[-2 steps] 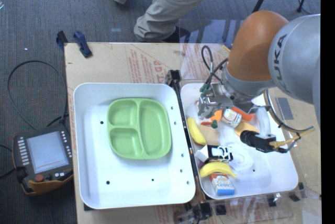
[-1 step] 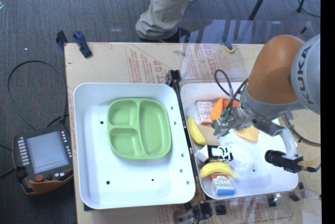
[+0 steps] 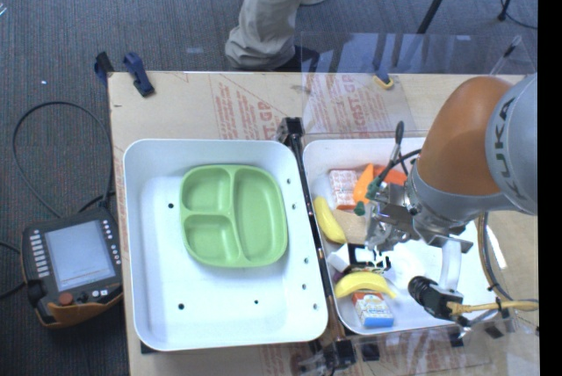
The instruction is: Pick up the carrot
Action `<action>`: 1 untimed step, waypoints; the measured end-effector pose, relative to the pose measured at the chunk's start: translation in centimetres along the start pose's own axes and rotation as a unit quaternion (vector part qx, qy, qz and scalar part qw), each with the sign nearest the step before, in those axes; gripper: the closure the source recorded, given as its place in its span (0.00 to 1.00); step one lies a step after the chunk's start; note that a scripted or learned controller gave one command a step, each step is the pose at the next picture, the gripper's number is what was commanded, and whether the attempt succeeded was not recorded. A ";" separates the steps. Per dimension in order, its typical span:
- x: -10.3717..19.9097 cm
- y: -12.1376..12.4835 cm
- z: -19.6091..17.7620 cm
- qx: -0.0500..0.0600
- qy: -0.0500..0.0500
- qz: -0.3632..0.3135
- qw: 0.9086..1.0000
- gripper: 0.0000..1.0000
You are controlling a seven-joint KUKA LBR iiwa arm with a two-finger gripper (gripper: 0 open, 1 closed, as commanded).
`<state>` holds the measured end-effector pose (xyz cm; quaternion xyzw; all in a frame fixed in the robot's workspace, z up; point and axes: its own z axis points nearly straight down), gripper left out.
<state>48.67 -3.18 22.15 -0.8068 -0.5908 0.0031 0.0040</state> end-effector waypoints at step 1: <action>5.8 -3.0 -2.0 -0.001 0.000 -0.012 1.000 1.00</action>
